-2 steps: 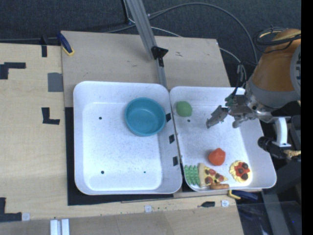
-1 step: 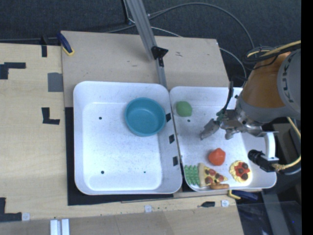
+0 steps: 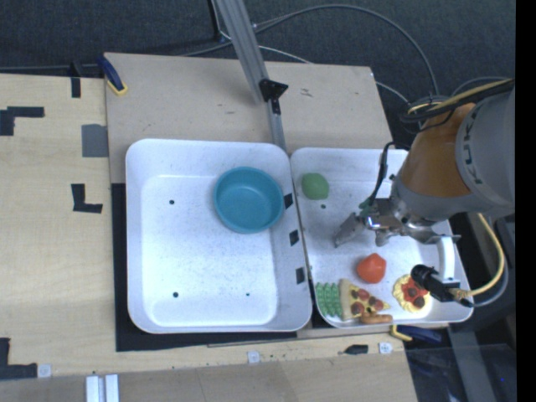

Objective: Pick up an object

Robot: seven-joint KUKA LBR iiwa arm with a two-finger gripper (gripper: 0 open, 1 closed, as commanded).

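My gripper (image 3: 362, 234) hangs over the middle of the right bin (image 3: 335, 162), open, with nothing between its fingers. One finger (image 3: 342, 236) points down-left; the other sits near the wrist. Just below it lies a red tomato-like ball (image 3: 372, 268), apart from the fingers. A green ball (image 3: 315, 185) rests at the bin's upper left. A pizza slice with a green edge (image 3: 356, 301) lies along the front wall. A small round yellow-and-red toy (image 3: 409, 292) sits at the front right.
The left bin (image 3: 159, 249) holds a blue bowl (image 3: 248, 199) near its upper right. A grey pole (image 3: 251, 53) slants down to the seam between the bins. The arm's orange band (image 3: 435, 153) and cables cover the right bin's right side.
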